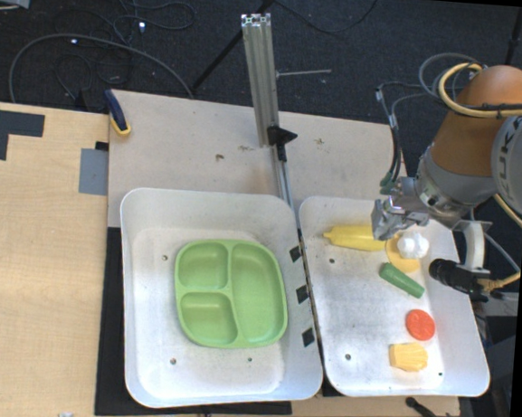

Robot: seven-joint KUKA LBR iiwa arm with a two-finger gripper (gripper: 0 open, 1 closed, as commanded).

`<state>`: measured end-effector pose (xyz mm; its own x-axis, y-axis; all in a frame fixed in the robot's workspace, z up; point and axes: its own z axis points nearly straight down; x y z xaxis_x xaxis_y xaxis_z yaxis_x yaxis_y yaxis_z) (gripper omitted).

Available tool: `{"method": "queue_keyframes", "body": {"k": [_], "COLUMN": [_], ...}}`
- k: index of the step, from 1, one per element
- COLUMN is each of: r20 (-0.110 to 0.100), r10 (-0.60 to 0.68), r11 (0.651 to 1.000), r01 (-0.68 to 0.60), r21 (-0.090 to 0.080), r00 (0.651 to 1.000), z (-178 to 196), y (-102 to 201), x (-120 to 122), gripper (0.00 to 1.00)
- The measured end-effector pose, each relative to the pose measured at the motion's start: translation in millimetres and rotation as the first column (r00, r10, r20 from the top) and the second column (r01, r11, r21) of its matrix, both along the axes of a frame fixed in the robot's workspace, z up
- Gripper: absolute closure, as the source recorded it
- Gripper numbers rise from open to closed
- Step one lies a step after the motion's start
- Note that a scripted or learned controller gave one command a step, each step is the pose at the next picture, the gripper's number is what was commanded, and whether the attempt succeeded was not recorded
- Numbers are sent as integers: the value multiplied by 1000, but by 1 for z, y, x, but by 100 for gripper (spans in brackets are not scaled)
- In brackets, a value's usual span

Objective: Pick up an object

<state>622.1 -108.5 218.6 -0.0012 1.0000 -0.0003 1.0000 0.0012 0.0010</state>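
Bench [203, 143] bears two white bins [149, 239] above black, cable-strewn floor [95, 25].

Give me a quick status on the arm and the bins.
Hand low over right bin, at yellow banana. Nothing seen held. White piece, green pod close by. Green tray in left bin.

Green divided plate [232, 293] in a white bin [150, 230]; yellow banana [354, 238], green pepper [402, 280], red-orange tomato [421, 324], yellow block [408, 356].
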Motion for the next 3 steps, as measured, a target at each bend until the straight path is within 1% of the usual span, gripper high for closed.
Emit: {"method": "queue_keyframes", "body": {"k": [1,2,3], "r20": [-5,-7,-5], "r10": [4,4,5], "r11": [1000,1000,1000], "r01": [-4,-4,-5], "r21": [3,2,3], "r00": [1000,1000,1000], "z": [8,-1,12], "y": [59,116,173], "x": [-6,-23,-37], "gripper": [100,100,100]}}
